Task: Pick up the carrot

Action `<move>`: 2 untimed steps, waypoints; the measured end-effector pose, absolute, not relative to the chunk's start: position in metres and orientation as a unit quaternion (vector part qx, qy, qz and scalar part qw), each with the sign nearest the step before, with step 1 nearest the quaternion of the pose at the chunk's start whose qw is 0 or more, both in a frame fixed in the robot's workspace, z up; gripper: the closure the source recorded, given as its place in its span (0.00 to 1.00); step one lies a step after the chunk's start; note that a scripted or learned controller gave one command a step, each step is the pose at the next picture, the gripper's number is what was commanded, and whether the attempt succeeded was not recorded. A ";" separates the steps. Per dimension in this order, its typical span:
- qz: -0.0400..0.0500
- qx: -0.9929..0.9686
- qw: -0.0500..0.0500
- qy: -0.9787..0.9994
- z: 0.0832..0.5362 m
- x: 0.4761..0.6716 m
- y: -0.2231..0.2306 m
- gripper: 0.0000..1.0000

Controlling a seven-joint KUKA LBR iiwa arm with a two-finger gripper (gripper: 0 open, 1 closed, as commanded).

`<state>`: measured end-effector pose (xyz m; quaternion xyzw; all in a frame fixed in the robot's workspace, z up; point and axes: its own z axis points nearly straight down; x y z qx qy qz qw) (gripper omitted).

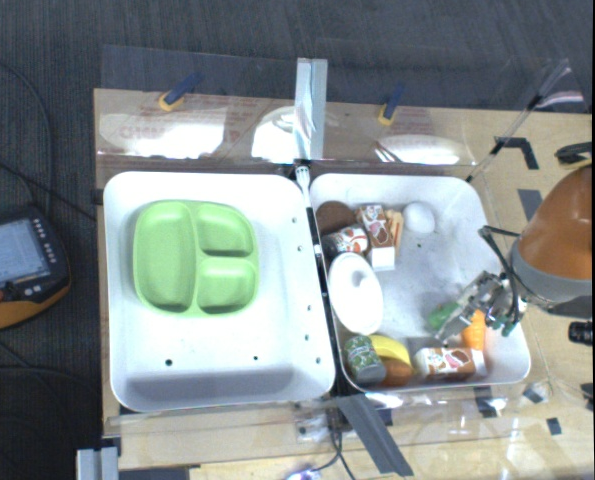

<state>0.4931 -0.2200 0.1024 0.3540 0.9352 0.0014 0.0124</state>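
A wooden surface [117,108] stands on dark grey carpet and bears two shallow white bins side by side, under a clear sheet with blue clips at the far edge.

The carrot [474,330], small and orange, lies near the right wall of the right bin [447,193], toward its near corner, with something green [443,316] just beside it on the left. The gripper [485,302] is directly over the carrot, its thin fingers reaching down around the orange piece; whether they stand apart or pressed together cannot be told from this slant, nor whether the carrot is between them. Above it the arm's orange band [569,226] fills the right side.

Along the near wall lie a small carton [445,362], a yellow banana-like piece [391,349] and a dark green can [361,359]. A white oval dish [356,292] sits by the left wall, with small packaged items [369,230] and a white ball [419,217] toward the far end.

The left bin [167,378] holds a green divided plate [193,256]. A handheld controller [15,261] rests on the carpet at left.
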 end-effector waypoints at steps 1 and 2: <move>0.000 0.320 0.003 0.947 0.167 0.503 -0.170 1.00; 0.000 0.198 0.002 0.980 0.235 0.510 -0.114 1.00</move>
